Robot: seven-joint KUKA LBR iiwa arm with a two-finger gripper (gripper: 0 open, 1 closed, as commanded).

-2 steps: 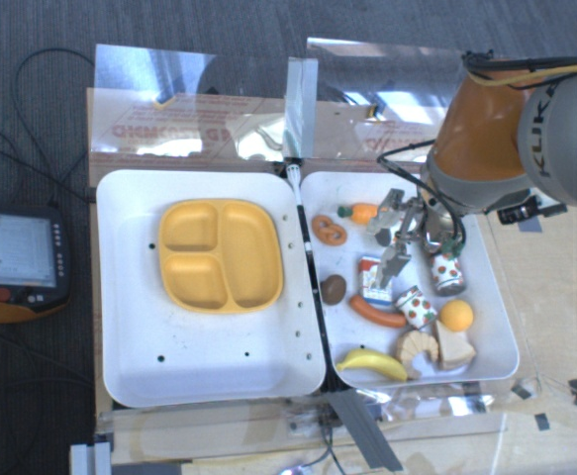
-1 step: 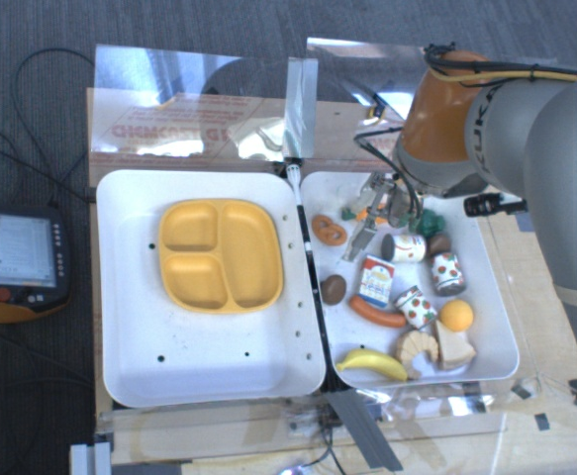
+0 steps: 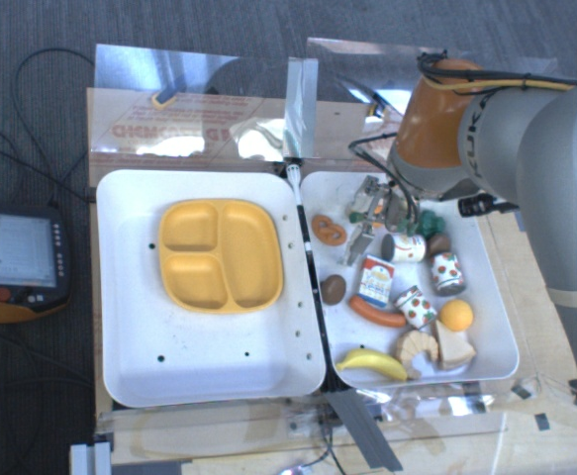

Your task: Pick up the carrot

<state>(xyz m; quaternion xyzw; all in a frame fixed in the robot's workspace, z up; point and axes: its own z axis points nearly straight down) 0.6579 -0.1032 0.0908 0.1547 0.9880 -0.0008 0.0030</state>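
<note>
Slanted overhead view, both bins (image 3: 120, 295)

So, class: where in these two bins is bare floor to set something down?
Left bin: bare floor all around the yellow tray, widest below it. Right bin: crowded; one small patch between banana and brown ball.
</note>
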